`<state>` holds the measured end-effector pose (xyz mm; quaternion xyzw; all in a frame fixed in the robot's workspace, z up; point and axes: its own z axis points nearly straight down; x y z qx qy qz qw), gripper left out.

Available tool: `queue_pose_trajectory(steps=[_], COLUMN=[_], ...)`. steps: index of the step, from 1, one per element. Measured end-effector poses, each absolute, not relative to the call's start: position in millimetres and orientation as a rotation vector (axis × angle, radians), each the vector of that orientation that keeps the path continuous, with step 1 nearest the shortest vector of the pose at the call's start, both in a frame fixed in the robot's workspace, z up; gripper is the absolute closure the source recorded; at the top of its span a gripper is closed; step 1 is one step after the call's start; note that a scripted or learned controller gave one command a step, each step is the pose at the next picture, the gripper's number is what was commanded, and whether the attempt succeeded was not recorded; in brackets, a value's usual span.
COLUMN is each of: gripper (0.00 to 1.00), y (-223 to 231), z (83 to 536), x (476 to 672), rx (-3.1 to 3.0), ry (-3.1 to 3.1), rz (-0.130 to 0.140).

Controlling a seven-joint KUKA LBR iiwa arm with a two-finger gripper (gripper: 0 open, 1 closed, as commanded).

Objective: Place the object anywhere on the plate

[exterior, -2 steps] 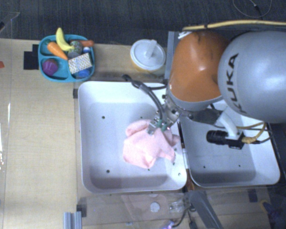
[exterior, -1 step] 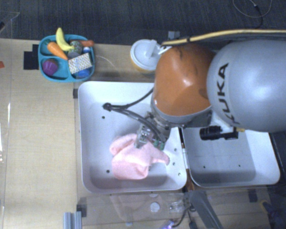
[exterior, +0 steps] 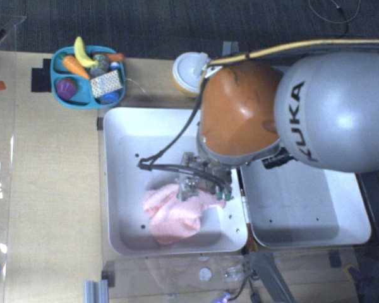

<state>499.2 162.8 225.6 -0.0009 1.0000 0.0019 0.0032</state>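
KUKA arm over left bin | pink crumpled cloth | tool grip unclear

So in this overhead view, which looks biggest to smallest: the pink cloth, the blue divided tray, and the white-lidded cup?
1. Pink cloth and blue divided tray: too alike in spread to rank.
2. White-lidded cup, smallest, though the arm hides part of it.

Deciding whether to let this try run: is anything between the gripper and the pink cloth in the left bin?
Nothing visible. The gripper sits directly over the pink cloth's upper edge in the left bin, with no other item between them.
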Motion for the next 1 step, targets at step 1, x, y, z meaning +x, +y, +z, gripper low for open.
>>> queue_pose_trajectory(steps=[1], gripper=[0.0], y=[162.8], z=[225.8], x=[499.4], rx=[-0.003], ry=[3.135], rz=[0.006])
